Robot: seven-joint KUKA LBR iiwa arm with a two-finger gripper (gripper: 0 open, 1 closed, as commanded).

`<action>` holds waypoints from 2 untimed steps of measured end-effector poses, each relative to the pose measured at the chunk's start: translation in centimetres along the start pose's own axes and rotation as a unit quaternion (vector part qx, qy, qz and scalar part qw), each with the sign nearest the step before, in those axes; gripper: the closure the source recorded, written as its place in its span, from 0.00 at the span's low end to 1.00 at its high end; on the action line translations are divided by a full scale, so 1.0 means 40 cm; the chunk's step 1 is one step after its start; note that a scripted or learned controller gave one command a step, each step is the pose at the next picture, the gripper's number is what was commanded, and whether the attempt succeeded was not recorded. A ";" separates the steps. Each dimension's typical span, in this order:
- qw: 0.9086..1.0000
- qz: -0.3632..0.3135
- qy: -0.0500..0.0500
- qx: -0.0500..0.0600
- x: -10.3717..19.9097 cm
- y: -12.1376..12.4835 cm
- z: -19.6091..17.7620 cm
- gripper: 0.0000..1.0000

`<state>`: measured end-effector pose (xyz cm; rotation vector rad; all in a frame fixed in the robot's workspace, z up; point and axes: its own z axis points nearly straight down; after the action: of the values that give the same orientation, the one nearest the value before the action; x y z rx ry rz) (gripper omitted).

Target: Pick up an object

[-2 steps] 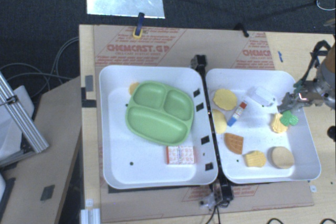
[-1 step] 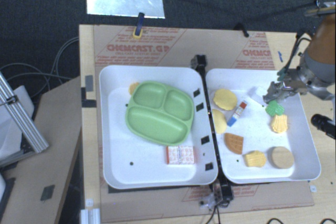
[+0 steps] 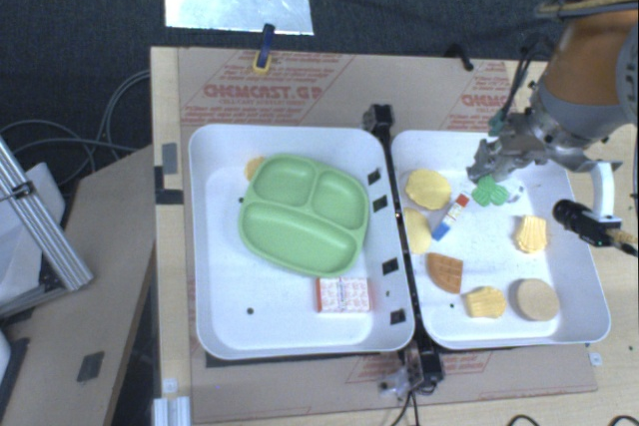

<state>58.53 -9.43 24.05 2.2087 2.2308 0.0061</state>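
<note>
Two shallow white bins sat side by side at the middle of the frame, the left bin and the right bin, on a brown board. The arm came in from the upper right, and its gripper hung over the upper part of the right bin, just above a small green object; whether it touched that object could not be told, nor could the gripper's state. Left of the green object lay a round yellow piece, and between them a small red, white and blue item. Lower in that bin were an orange-brown wedge, a yellow ridged piece, a tan round disc, and, toward the right, another yellow ridged piece. The left bin held a green divided tray and, below it, a small red-and-white packet.
</note>
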 end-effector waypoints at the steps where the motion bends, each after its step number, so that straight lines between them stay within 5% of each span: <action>1: 1.000 0.000 0.000 0.000 0.106 0.072 -0.012 1.00; 2: 1.000 0.001 0.000 0.000 0.225 0.140 -0.009 1.00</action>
<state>64.03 -0.36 24.46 2.2119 2.2276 0.0047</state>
